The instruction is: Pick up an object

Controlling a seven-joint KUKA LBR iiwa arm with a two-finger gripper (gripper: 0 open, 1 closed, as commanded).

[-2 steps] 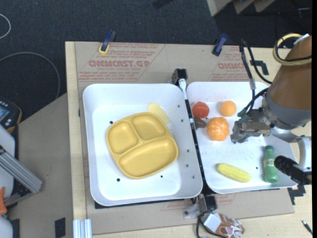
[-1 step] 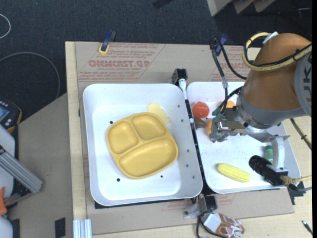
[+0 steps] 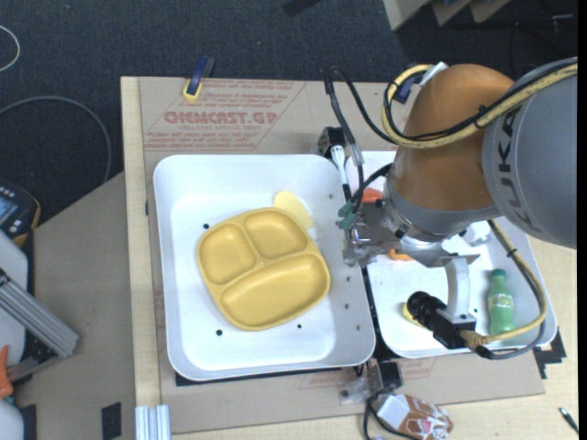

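**A:** What lies around the end effector [image 3: 356, 238]?

**B:** It hangs over the seam where the two bins meet, just right of the left bin's [image 3: 170, 246] inner wall. The arm's [image 3: 459, 145] orange band and grey casing cover most of the right bin [image 3: 396, 335], so much of that floor is hidden. I cannot tell whether the end effector is open or closed, and nothing shows held in it.

**A:** And the things to be picked?

**B:** A yellow divided plate [image 3: 264, 269] lies flat in the middle of the left bin, with three compartments facing up. A pale yellow piece [image 3: 293, 207] touches its far edge. In the right bin a green bottle [image 3: 501, 302] lies near the right wall, well apart from the end effector, with the arm above it.

**A:** Any writing?

**B:** Red print [image 3: 220, 117] on the brown table [image 3: 136, 273] behind the left bin reads "CHEMCAST GP"; the smaller lines under it are too fine to read. The grey casing shows part of a dark logo, cut off.

**A:** Anything else?

**B:** A blue and yellow clamp [image 3: 196, 78] at the table's far edge, and a crumpled wrapper [image 3: 420, 420] at the near edge.
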